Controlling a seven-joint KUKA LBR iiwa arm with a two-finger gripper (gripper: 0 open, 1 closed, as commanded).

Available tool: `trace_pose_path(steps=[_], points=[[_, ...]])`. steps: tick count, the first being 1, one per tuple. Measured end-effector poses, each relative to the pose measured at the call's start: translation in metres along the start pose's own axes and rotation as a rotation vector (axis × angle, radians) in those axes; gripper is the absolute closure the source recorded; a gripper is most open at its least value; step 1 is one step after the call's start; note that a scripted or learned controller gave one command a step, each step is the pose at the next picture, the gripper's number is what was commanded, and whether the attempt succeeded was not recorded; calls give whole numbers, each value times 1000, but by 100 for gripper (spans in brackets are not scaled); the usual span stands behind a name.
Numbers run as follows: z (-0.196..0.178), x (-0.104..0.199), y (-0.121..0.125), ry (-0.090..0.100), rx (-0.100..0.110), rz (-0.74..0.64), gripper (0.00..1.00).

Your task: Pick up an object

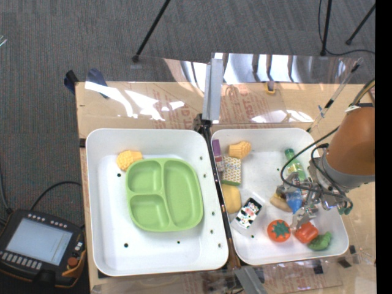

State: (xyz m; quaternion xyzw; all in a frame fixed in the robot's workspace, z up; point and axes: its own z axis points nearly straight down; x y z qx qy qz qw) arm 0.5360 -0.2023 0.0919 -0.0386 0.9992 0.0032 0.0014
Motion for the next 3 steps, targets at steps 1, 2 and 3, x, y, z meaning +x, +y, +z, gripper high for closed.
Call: trace_pose_path(steps=[1,2,3], points=[[2,34,17,-6,7,157,0],[-9,31,18,-11,7,151,100],[-1,28,43,-11,10,482,100]])
